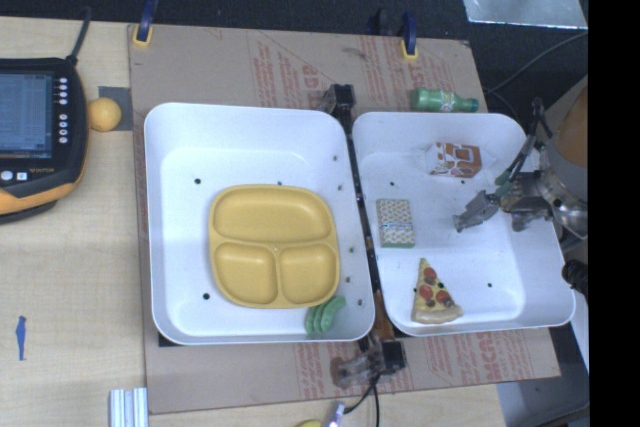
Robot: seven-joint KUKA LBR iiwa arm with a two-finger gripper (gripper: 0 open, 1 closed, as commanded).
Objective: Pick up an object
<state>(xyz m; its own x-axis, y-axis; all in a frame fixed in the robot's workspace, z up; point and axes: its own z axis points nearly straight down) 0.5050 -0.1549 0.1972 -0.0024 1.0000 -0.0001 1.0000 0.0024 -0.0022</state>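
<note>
Pincer [470, 215]: reaches in from the right, low over the right bin [500, 310]; fingers look spread and grasping nothing, though blur makes this uncertain.
Nearest targets: patterned block [395, 222] just left of the fingertips, pizza slice toy [433, 294] below, brown-and-white packet [456, 158] above; all lie loose and apart, leaving room for a grasp.
Left bin [170, 215]: yellow divided tray [272, 244], green toy [324, 316] at its corner.
Counter [80, 295]: holds both bins.

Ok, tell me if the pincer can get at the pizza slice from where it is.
Probably yes: the pincer hangs over the right bin, and the pizza slice lies alone with open floor around it.
</note>
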